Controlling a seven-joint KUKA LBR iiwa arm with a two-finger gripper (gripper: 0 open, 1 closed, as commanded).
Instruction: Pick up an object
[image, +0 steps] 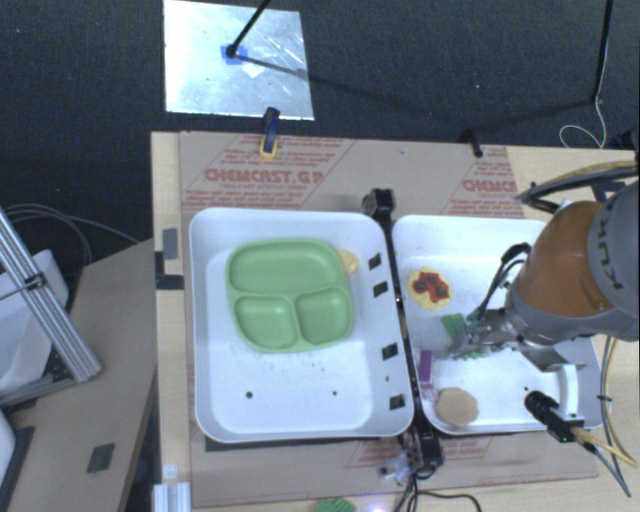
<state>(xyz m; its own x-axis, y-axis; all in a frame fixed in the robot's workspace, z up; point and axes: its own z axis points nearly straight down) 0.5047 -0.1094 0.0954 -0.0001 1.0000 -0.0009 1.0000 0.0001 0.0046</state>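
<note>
The tool (468, 338) is sitting low in the right bin (500, 232) over a small green object (453, 326); I cannot tell its state. Being so near the purple piece (425, 365) and the tan disc (457, 405), it is risking a glancing or empty grasp.

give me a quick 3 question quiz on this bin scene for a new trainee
1. True or false: the green divided tray lies in the right bin.
2. Which item lies nearest the right bin's front left corner? A) pizza slice toy B) round tan cookie C) small green object
3. Fill in: the gripper is over the ____ bin.

Key: 1 false, it lies in the left bin; 2 B; 3 right.
</note>
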